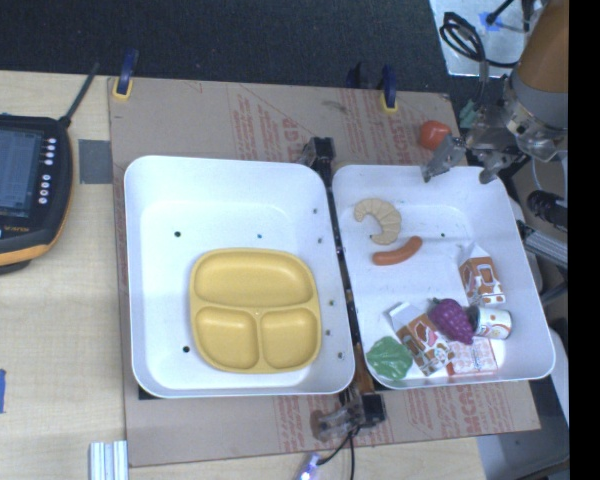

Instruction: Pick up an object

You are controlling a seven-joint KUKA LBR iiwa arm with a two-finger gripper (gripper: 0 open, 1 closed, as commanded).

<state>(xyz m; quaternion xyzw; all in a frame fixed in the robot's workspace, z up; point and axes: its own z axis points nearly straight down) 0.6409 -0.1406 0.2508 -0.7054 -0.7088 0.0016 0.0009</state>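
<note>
The right bin [500, 203] holds a tan croissant [379, 219] and a sausage [396, 252] near its back left. Lower down lie a purple grape bunch [453, 318], a green leaf-shaped piece [388, 357], a small carton [482, 281], a white cup [492, 322] and flat printed packets [430, 343]. My gripper [464, 161] hangs over the bin's far right corner, its two fingers spread apart with nothing between them. It is well clear of every object in the bin.
The left bin [160, 198] carries a yellow divided plate [255, 308]. A small red object [434, 132] lies on the cardboard behind the right bin. A pendant with a screen [20, 183] sits at the far left of the bench.
</note>
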